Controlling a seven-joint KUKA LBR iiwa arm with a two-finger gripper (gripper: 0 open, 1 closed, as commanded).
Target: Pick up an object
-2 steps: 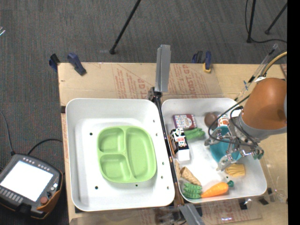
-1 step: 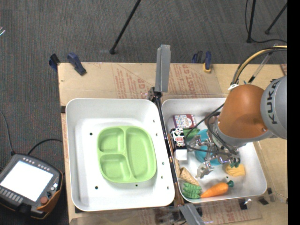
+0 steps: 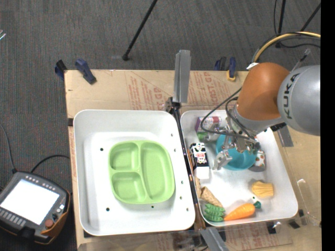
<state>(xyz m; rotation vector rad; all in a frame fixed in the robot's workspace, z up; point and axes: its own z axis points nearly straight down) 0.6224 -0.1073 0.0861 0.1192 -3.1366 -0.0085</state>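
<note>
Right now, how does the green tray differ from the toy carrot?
The tray lies in the left bin; the carrot lies in the right bin, near its front edge. The tray is light green all over; the carrot is orange with a green top. The tray is broad, with three compartments; the carrot is small and tapered. Both lie flat, apart from the arm.

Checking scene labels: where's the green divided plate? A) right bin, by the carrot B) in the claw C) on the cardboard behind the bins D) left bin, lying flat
D: the light green three-compartment plastic plate lies flat in the left shallow white bin, apart from the toys in the right shallow white bin.
</note>
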